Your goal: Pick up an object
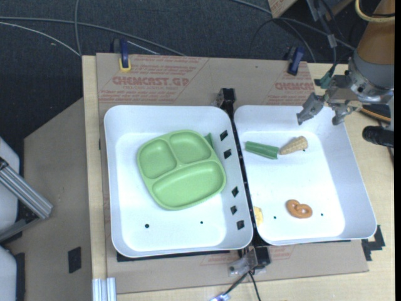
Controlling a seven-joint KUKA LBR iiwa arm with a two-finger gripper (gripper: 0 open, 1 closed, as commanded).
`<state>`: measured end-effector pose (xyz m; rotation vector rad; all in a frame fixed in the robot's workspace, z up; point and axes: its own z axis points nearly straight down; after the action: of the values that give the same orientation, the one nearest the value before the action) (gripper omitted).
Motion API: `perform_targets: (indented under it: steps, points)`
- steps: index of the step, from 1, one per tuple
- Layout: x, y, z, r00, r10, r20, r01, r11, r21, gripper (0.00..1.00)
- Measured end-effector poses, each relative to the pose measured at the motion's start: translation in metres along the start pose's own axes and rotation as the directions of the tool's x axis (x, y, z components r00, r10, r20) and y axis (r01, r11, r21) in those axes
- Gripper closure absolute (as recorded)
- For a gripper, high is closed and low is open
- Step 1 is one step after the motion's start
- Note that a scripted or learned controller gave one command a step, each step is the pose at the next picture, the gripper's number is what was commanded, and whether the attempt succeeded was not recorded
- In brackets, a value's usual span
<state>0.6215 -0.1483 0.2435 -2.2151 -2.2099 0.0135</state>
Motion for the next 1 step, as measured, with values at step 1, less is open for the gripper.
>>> perform_targets:
  steps: [1]
  points:
    - [0.0004,0.0022,-0.0086,1.0,-0.003,0.003,0.003,1.0,-0.014,0.0]
